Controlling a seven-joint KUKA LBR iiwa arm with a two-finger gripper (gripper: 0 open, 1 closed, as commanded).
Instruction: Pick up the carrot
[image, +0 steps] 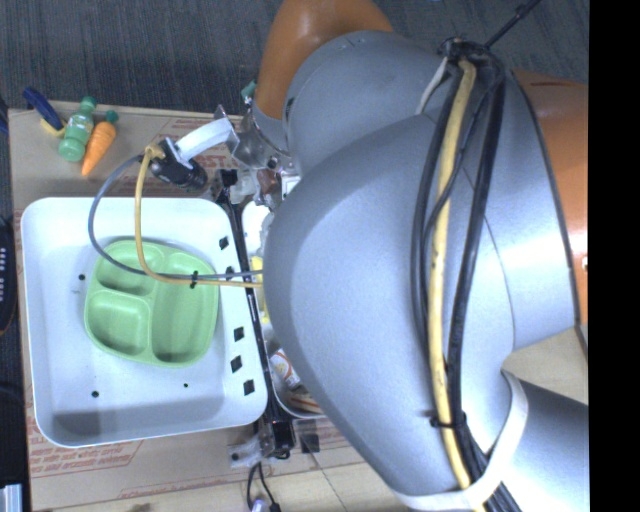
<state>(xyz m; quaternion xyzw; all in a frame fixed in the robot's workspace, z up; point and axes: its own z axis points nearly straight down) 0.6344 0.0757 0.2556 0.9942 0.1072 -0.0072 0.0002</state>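
A small orange carrot (98, 146) with a green top lies on the bench beyond the far left corner of the left bin (50, 300), next to a green bottle-like toy (75, 135). The grey arm (400, 250) fills the right and middle of the view and hides the right bin. The gripper end sits near the top middle around the wrist hardware (250, 150), right of the carrot.
A light green divided plate (155, 305) lies in the left bin. Yellow and grey cables (140, 230) loop over that bin's far side. A blue item (42, 108) lies at the far left of the bench near the carrot.
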